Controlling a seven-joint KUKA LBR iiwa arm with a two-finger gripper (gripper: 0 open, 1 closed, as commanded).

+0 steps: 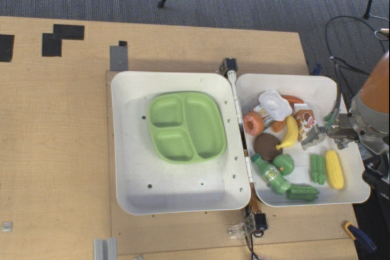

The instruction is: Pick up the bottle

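Note:
The bottle [272, 175] is small and green. It lies on its side near the front left of the right bin [350, 192], with its cap toward the bin's left wall. My gripper [318, 136] hangs over the right half of that bin, beside the banana [290, 133]. It is up and to the right of the bottle and well apart from it. The arm's orange band [375, 89] is at the right edge.
Around the bottle lie a brown disc [265, 145], a green ball [284, 163] and a dark green vegetable [303, 193]. Further off lie a pink donut [253, 123], corn [334, 169], a green pod [317, 168] and a white item [275, 105]. The left bin [131, 192] holds a green divided plate [186, 126].

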